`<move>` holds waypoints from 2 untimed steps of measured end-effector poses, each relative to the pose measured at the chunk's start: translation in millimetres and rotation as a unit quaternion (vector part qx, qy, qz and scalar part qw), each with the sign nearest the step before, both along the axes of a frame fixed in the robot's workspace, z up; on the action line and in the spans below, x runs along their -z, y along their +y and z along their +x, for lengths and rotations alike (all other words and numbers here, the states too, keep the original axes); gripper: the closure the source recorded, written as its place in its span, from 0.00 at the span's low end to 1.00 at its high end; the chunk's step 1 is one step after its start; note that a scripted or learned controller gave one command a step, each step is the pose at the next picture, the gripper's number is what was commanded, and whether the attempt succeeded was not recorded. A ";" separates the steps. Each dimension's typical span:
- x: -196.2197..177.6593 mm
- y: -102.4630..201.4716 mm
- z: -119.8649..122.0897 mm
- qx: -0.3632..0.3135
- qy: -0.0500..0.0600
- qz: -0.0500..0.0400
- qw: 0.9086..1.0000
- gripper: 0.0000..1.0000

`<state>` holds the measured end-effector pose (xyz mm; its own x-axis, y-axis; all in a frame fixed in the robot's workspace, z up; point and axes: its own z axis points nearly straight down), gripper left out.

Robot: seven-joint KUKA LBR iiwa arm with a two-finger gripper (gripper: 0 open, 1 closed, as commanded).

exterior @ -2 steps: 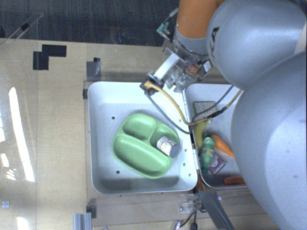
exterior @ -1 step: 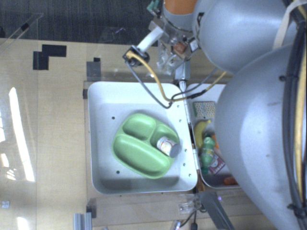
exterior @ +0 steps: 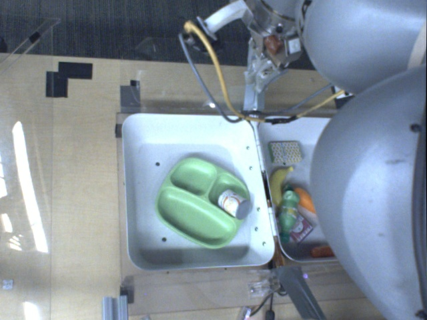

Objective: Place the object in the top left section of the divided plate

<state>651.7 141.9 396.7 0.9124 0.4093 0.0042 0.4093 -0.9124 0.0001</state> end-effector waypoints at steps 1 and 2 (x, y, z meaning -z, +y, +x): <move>-38.4 -15.9 8.7 0.074 0.001 0.000 0.997 1.00; -37.6 -62.5 7.4 0.074 0.002 0.000 0.997 1.00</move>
<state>659.2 79.4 434.3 0.9628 0.2702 0.0012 0.2702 -0.9628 -0.0011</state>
